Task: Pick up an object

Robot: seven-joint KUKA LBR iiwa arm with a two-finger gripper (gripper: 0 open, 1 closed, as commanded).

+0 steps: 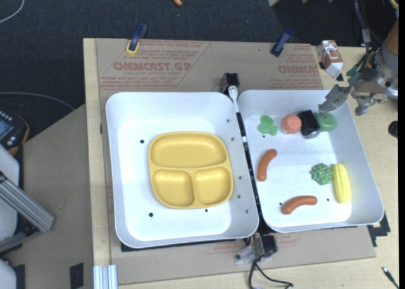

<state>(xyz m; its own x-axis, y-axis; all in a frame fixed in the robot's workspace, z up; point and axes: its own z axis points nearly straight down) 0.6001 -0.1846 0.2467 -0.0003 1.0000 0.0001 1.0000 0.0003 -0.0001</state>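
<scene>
Gripper [342, 97] at the right bin's [361, 174] far right edge, finger spread not discernible; the green piece [327, 121] lies just nearer, black object [309, 124] to its left.

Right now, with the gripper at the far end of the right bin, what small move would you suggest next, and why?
Probably lower the gripper slightly toward the green item just beneath it. It sits above the right bin, nothing visibly between its fingers.
</scene>
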